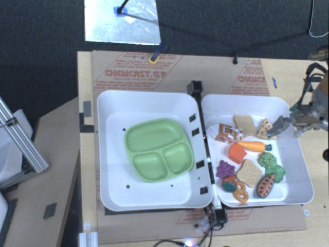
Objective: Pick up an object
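Observation:
The right bin (295,153) holds several toy foods: a carrot (252,145), an orange block (236,152), two bread slices (244,123) (249,172), a wedge (264,128), purple grapes (225,169), broccoli (267,160), a pretzel (239,191), a brown seeded piece (265,185) and a printed waffle-like piece (229,133). My gripper (289,127) hangs over the bin's upper right part, just right of the wedge. It is open, with nothing between its fingers.
In the left bin (110,138) lies a green divided plate (157,151). A black clipped divider (199,138) joins the two bins. Cardboard underlies both. A shiny sheet (122,14) lies beyond the bench.

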Controlling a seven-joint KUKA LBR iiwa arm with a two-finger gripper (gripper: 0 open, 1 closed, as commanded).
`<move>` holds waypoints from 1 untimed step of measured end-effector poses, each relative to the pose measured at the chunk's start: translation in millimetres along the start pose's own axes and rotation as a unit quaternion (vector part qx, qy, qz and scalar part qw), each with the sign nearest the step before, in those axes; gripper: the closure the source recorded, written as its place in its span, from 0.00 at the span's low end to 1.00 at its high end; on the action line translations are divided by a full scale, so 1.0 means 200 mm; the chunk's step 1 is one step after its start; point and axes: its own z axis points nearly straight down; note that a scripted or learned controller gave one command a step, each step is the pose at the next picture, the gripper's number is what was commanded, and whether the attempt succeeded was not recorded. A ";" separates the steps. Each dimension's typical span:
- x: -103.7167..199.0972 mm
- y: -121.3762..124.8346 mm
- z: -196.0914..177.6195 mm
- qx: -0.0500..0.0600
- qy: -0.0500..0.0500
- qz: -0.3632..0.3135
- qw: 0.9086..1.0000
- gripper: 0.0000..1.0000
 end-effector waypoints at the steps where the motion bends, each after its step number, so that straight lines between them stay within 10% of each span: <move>1: 0.00 0.01 -0.03 -0.005 -0.001 -0.001 1.000 0.00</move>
